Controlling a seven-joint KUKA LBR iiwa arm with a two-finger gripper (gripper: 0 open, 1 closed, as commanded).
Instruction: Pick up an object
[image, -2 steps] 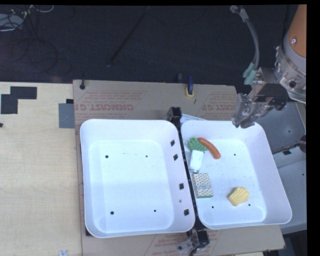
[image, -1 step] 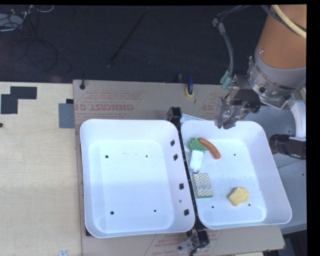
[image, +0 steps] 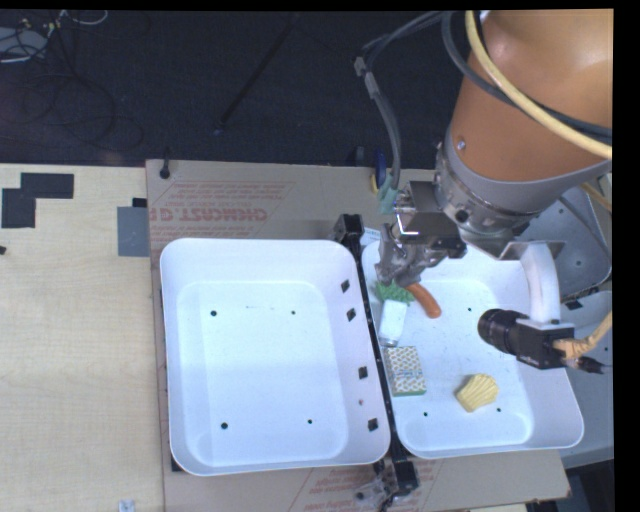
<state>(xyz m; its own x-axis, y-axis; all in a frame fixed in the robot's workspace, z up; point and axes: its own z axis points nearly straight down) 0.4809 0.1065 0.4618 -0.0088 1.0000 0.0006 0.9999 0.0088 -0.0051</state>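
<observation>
I note: bins (image: 180, 300) smooth glossy white plastic; bench (image: 70, 350) pale matt wood grain; arm (image: 530, 90) glossy orange shell, grey metal.

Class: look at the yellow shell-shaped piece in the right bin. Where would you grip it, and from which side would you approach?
Grip the yellow shell-shaped piece across its narrower width, coming straight down from above. It lies flat and alone on the right bin floor, apart from the checkered packet and the walls, so both its sides look free for fingers.
</observation>
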